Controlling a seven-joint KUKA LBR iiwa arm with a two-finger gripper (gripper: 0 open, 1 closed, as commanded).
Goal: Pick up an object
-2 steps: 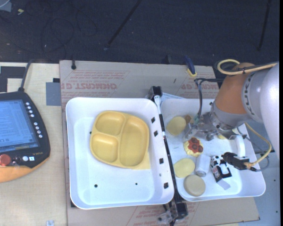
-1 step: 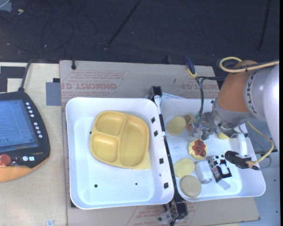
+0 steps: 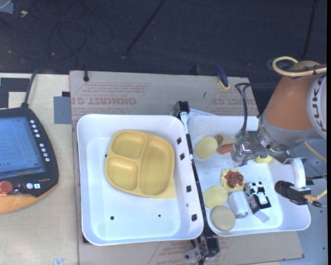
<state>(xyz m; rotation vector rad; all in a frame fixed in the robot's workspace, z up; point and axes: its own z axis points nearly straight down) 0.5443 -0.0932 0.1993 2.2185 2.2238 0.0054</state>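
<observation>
Camera view: end effector, grip unclear, hovers between orange piece and small pizza.

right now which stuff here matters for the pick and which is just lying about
For the job:
- gripper
- right bin
- pale round pieces
- pizza toy
- orange piece
- black-and-white item

Lying about:
- left bin
- yellow divided plate
- tablet pendant
</observation>
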